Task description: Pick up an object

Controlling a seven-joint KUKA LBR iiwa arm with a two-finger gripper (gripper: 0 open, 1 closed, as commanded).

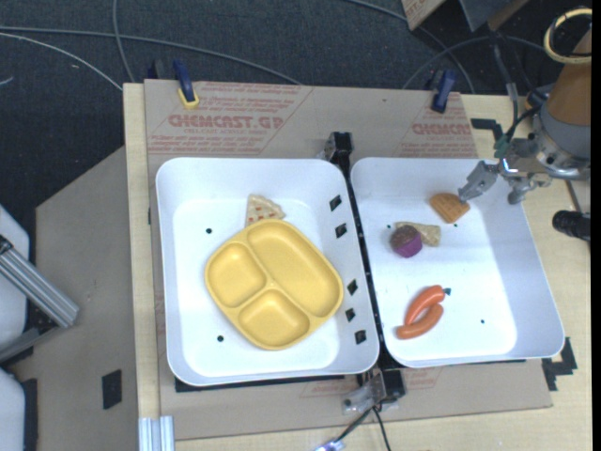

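Two shallow white bins sit side by side on the bench. The left bin holds a yellow divided plate with three compartments, lying near the bin's middle and turned at a slant. A tan wedge of food, perhaps a piece of bread or tortilla, pokes out from under the plate's upper edge.

The right bin holds three things. Toward its upper middle lies an orange-brown cracker-like square. Just below and left of it sits a round purple object, touching a pale tan piece beside it. Lower in the bin, well apart from those, lies an orange-red curved item that looks like a pepper or a pair of sausages; the view is too coarse to say which.

The gripper comes in from the upper right of the frame, hanging over the bin's upper right corner. Its two fingers stand spread apart, one finger reaching down and left to just beside the cracker-like square, nothing between them. Behind it the arm rises at the right edge.
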